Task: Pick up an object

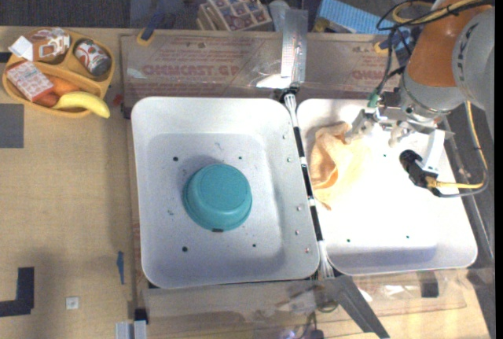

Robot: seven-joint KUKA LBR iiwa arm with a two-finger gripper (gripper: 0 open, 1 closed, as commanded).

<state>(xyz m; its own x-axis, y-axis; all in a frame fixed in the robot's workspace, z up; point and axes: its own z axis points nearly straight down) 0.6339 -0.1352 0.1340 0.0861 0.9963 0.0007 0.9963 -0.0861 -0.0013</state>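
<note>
Two bins; claw [376, 119] hangs over right one, cloth [334, 160] just left & below it, nearly touching. Claw state: can't tell. Bowl [218, 196] farther left.

Yellow tray [16, 82] with banana [82, 102]

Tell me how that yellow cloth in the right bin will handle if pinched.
The yellow cloth lies crumpled in folds, so it is probably floppy and will drape. It looks thin, likely light. Pushed, it would probably bunch against the bin wall rather than slide.
</note>
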